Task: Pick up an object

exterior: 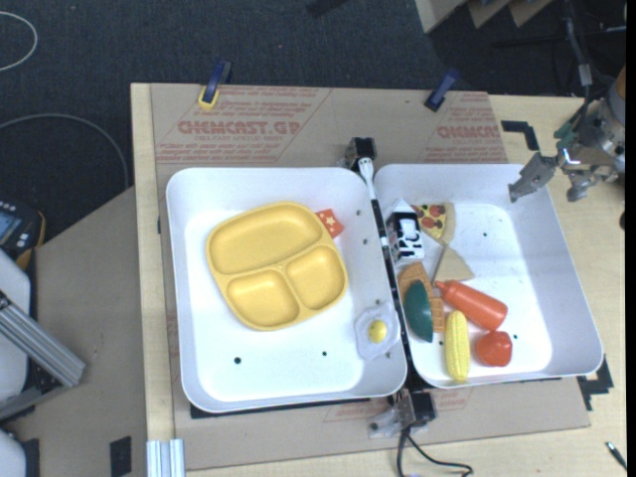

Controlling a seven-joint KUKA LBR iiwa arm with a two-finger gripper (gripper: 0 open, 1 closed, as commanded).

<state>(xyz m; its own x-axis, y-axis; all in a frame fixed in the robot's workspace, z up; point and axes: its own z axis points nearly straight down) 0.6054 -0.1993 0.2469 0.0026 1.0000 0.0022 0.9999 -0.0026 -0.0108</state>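
The right bin (556, 266) holds toy foods along its left side: a pizza slice (433, 218), a black-and-white item (402, 235), a tan wedge (453, 264), a green piece (419, 312), an orange-red carrot (474, 303), a yellow corn cob (456, 344) and a red tomato (494, 348). My gripper (550, 189) hangs over the right bin's far right corner, open, with nothing between its fingers. It is well apart from the foods.
The left bin (189, 296) carries a yellow divided plate (276, 264), a small red piece (330, 224) and a fried egg (375, 329) near its right wall. The right half of the right bin's floor is bare. Clamps sit between the bins.
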